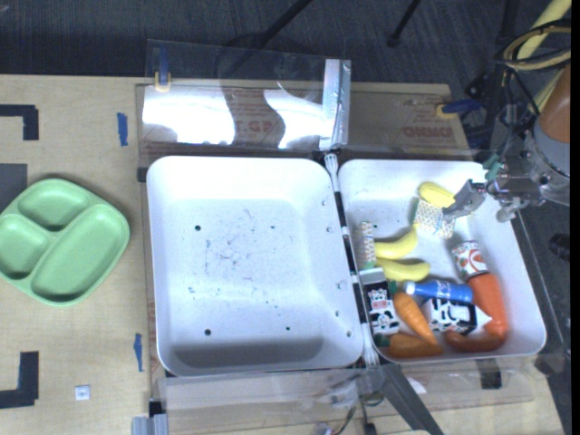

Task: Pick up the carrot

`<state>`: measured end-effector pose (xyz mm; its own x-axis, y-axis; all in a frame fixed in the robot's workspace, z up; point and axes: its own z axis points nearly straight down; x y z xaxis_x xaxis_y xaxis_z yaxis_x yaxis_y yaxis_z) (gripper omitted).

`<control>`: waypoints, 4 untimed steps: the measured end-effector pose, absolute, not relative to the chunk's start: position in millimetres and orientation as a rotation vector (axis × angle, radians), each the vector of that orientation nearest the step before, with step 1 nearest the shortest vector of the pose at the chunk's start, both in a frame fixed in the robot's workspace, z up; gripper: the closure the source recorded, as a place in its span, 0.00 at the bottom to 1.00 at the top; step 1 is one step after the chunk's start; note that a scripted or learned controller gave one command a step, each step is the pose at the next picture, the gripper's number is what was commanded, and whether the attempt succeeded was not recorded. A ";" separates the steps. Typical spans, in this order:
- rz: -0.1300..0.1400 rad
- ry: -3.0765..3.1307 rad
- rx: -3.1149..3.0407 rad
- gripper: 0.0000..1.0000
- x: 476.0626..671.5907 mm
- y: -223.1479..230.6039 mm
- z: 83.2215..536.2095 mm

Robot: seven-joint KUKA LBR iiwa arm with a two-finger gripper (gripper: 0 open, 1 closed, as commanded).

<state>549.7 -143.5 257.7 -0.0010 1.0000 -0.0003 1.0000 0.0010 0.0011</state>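
The carrot [413, 314] is a small orange tapered piece lying in the front part of the right bin [381, 178], between a black-and-white carton [381, 305] and a blue bottle [441, 290]. My gripper [461, 201] hangs over the back right of that bin, beside a yellow checkered packet [430, 217]. It is well behind the carrot and apart from it. Nothing orange is at the gripper.
The right bin is crowded: two bananas [401, 244], a yellow fruit [435, 192], a large orange bottle-like item [488, 299] and another orange piece [442, 344] along the front wall. The left bin [245, 261] lies alongside. A green divided plate [62, 240] sits far left.
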 end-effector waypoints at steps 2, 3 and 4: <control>-0.001 2.287 2.157 0.00 516.6 -82.2 197.0; 0.001 2.398 2.026 0.00 521.7 -145.2 223.1; 0.001 2.570 1.806 0.00 495.8 -159.4 128.4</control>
<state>495.8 -159.4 128.4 -0.3390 0.9408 0.0002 0.9408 0.3390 0.0006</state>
